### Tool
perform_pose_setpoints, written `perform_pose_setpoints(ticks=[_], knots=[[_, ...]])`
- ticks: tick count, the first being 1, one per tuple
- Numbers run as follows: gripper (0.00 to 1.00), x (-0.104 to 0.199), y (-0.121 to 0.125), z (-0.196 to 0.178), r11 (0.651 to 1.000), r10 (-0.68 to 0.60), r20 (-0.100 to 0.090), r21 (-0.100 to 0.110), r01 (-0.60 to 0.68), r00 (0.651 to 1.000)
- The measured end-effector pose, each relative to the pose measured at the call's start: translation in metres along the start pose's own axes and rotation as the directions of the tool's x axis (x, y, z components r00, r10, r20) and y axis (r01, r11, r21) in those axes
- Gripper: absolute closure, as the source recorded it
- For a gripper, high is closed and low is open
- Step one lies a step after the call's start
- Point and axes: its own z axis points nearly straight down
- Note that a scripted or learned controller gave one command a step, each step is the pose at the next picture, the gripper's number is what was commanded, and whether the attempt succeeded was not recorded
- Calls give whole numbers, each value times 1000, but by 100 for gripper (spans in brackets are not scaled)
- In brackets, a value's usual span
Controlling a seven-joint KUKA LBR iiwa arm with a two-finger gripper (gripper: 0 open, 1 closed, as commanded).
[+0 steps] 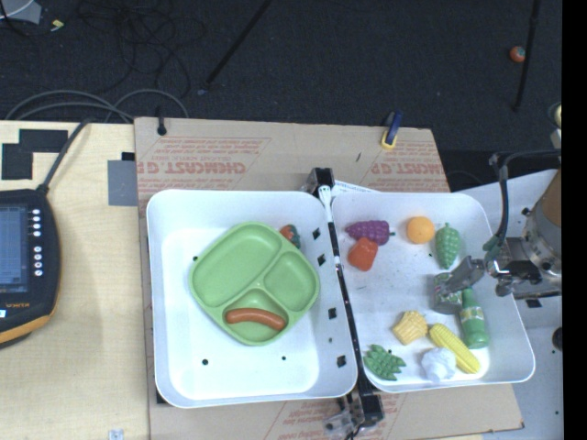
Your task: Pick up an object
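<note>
My gripper (451, 290) hangs low over the right side of the right bin (404, 278), reaching in from the right. A green bottle (474, 323) lies just below and to the right of it, its top close to the gripper. A green bumpy fruit (447, 245) sits just above the gripper, and an orange (420, 230) lies further up and left. Two yellow corn pieces (410, 325) (454, 347) and a white garlic (438, 365) lie near the bin's front. Nothing shows held in the gripper.
Purple grapes (367, 231), a red-orange piece (362, 254) and a green leafy toy (385, 362) lie in the right bin's left half. The left bin (174, 337) bears a green divided plate (255, 278) with a sausage (257, 318). A pendant (23, 259) lies at far left.
</note>
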Motion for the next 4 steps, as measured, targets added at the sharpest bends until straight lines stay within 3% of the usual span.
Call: perform_pose_setpoints(ticks=[1,2,3,4], knots=[[100,-1,0,-10,1000,0,-1,2,0,1000],[100,101,-4,48,1000,-9,-5,7,9,1000],[100,116,-2,-71,1000,-3,1,-13,3,1000],[100,187,-3,-120,1000,-9,-1,-6,9,1000]])
